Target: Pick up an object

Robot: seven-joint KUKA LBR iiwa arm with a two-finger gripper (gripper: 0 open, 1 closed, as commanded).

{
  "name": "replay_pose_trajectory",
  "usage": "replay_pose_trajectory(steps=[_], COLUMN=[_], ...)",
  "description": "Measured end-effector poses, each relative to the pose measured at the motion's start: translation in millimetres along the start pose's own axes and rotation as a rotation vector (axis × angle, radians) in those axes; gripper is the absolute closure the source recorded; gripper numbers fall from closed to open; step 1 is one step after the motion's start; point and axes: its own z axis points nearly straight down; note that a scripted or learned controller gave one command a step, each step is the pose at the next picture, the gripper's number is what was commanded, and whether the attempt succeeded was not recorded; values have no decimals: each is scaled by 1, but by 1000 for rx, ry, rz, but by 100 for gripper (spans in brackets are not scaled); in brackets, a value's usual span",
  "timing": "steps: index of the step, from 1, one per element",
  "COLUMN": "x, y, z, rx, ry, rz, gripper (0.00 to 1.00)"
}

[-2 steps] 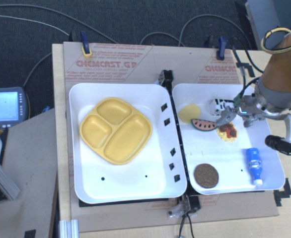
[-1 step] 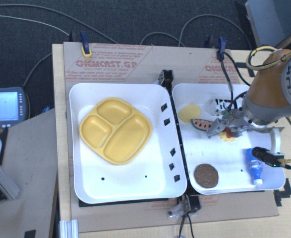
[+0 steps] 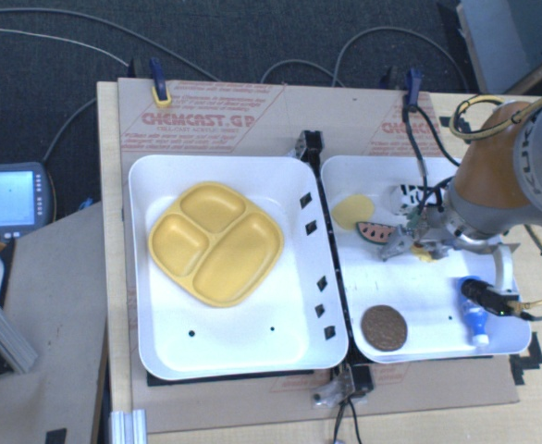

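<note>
**Arm low over the right bin, nothing seen in its grasp**

On the tabletop [image 3: 206,114] the left bin [image 3: 160,331] holds a yellow divided plate [image 3: 217,242], lying flat in the bin's upper-left half with three compartments facing up. A row of small black tabs runs down the divider between the two bins.

The right bin [image 3: 428,317] carries the loose things — a pale yellow round piece [image 3: 352,211] near its upper-left corner, a watermelon-slice toy [image 3: 375,231] just beside it to the lower right, and a brown round disc [image 3: 383,327] near the front edge. Farther right, a small blue-and-white object [image 3: 475,324] lies by the bin's right wall (partly under a black part of the arm).

The tool [image 3: 399,244] sits low, just right of the watermelon slice; whether its fingers are apart or together I cannot tell. The grey arm [image 3: 502,178] enters from the right.
</note>
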Motion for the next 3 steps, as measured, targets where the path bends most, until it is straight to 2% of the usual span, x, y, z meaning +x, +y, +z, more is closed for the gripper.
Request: replay_pose_trajectory(steps=[1,3], x=[-1,16], y=[1,5], z=[-13,-112], rx=[-5,-5], ry=[-2,-2], rz=[1,-2], gripper=[100,100])
